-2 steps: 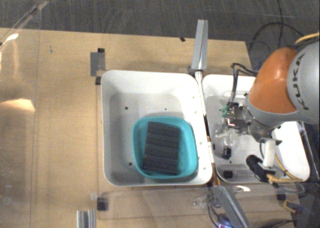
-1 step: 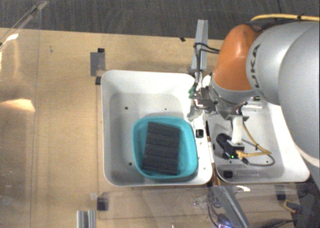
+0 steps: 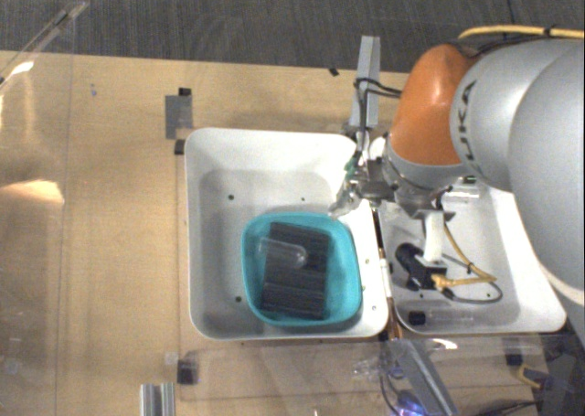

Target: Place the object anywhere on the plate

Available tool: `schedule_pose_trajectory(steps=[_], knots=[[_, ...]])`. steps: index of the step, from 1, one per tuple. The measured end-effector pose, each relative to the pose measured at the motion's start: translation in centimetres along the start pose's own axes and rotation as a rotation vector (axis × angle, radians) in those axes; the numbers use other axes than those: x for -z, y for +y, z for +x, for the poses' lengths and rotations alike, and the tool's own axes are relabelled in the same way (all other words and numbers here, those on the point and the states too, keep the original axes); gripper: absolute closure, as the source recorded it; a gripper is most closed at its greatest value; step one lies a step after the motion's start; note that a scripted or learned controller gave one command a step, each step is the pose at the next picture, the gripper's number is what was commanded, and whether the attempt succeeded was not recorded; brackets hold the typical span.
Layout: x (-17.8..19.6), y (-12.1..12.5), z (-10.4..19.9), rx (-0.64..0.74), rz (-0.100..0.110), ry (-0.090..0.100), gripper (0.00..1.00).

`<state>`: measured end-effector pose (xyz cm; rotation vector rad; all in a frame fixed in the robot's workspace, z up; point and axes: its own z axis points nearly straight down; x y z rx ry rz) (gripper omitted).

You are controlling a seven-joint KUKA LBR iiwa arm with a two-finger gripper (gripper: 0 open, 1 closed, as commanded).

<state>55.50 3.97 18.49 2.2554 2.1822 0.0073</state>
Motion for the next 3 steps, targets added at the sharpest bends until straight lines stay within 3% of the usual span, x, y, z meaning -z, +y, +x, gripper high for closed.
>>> schedule_pose_trajectory(steps=[1,2,3], knots=[[8.2,-0.1,-5.1,-0.004,-0.004,-0.001,0.00],[25.3,-2.0,-12.0,0.074,-0.009,-0.004,0.00],[25.3,-5.9,-18.8,0.119,-0.006,-0.005,0.00]])
